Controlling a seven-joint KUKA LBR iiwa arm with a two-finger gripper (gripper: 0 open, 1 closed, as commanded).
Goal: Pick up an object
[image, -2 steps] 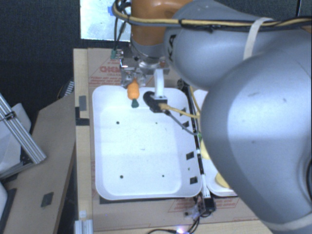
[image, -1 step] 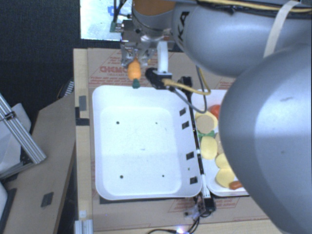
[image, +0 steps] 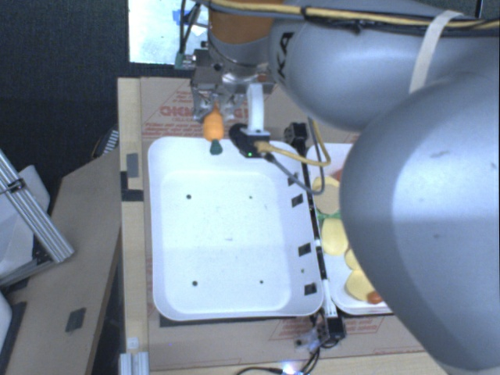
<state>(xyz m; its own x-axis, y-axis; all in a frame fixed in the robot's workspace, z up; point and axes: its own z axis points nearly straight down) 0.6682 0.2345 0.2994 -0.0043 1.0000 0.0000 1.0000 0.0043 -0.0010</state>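
Object: a small orange carrot-shaped toy (image: 212, 128) with a dark green tip pointing down, hanging over the far rim of the left bin.
Gripper: the gripper (image: 212, 114) sits directly above the toy; its metal fingers close on the toy's orange upper end, so the toy is grasped between them.
Wrist: an orange band (image: 238, 18) circles the arm above the gripper, with yellow and black cables looped around it.
Left bin: a shallow white bin (image: 226, 233) with rounded corners and a few small dark dots on its floor.
Right bin: a white bin (image: 337, 297) touching the left one, mostly covered by the grey arm (image: 406, 162); yellow, green and reddish pieces (image: 344, 241) show along its near-left part, too hidden to identify.
Divider: black clips (image: 305, 250) run along the seam between the bins.
Writing: red print (image: 168, 112) on the cardboard sheet (image: 156, 100) beyond the left bin, too blurred to read; more red print near the front edge, also unreadable.
Surroundings: an aluminium rail (image: 35, 217) lies at the left.
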